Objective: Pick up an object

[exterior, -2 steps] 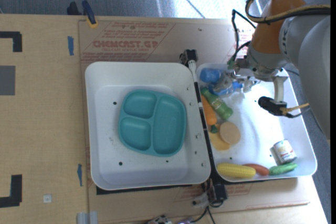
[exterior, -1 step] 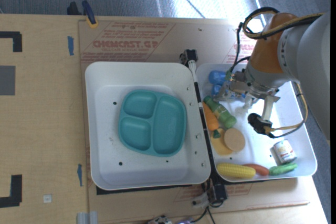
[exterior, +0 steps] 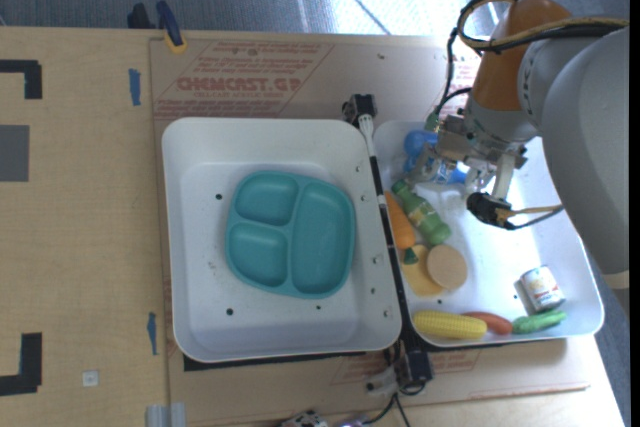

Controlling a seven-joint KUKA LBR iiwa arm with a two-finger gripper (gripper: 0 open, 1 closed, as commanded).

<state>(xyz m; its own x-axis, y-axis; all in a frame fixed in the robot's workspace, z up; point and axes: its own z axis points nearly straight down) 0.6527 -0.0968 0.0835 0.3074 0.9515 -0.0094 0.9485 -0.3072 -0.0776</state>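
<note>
In the right bin [exterior: 575, 245] lie several toy foods. A blue object [exterior: 415, 144] sits at the bin's far left corner, and my gripper [exterior: 468, 167] hangs right beside it, low over the bin's far end. Below it are an orange carrot [exterior: 401, 223], a green vegetable [exterior: 428, 220] and a round tan disc [exterior: 446, 267]. A yellow corn cob [exterior: 449, 323], a red chili [exterior: 490, 321], a green pod [exterior: 540, 320] and a small can [exterior: 540, 289] line the near edge. Nothing is visibly lifted by the gripper.
The left bin [exterior: 190, 215] holds a teal divided plate [exterior: 291, 233]. A black clamp [exterior: 358, 107] sits at the far end of the rim between the bins. The arm's grey bulk [exterior: 590, 145] covers the right bin's right side. Cardboard [exterior: 80, 215] lies to the left.
</note>
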